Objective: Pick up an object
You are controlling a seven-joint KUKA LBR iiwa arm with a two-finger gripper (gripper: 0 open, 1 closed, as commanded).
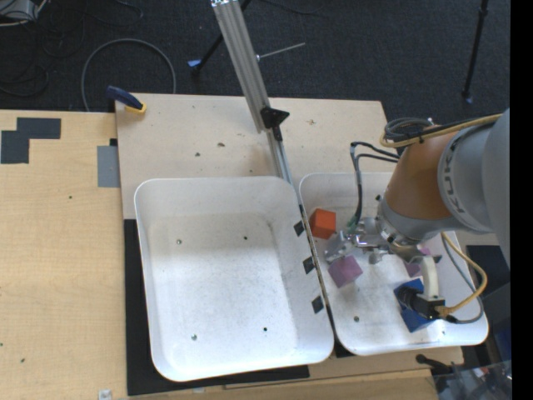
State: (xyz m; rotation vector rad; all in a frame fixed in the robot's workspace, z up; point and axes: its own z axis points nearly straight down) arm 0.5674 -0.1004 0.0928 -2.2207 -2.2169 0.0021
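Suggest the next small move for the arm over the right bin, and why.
Probably a short straight descent onto the purple block. The hand sits in the right bin just above and beside that block, with the orange cube close on its far side. Whether anything is already gripped isn't visible, so I'd settle lower before closing rather than lift.
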